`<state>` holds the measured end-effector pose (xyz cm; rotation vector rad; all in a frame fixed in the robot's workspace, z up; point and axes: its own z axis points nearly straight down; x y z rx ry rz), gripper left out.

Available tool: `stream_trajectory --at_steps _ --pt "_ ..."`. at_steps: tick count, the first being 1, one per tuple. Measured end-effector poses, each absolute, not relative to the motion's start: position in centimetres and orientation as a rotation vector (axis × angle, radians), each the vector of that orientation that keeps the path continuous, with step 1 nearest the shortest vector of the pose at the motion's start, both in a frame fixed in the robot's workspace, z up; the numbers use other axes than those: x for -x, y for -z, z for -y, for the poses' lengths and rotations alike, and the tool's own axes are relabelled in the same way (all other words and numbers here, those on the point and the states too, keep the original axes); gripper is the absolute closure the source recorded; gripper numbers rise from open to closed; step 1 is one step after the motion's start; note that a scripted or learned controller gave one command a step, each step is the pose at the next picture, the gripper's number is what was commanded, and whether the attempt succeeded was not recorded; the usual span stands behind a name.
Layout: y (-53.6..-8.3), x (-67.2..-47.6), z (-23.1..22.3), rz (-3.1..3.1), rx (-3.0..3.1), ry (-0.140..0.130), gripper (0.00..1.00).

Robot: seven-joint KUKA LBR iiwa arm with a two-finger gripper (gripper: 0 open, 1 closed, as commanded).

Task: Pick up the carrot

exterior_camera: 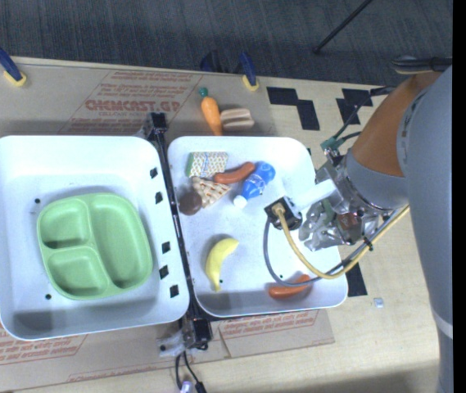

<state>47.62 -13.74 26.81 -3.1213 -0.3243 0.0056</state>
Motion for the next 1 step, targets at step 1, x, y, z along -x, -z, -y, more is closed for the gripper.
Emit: stream_trajectory --at_steps 1 --pt "-25.27 -47.56 15.53 0.323 3.12 -0.009 1.0"
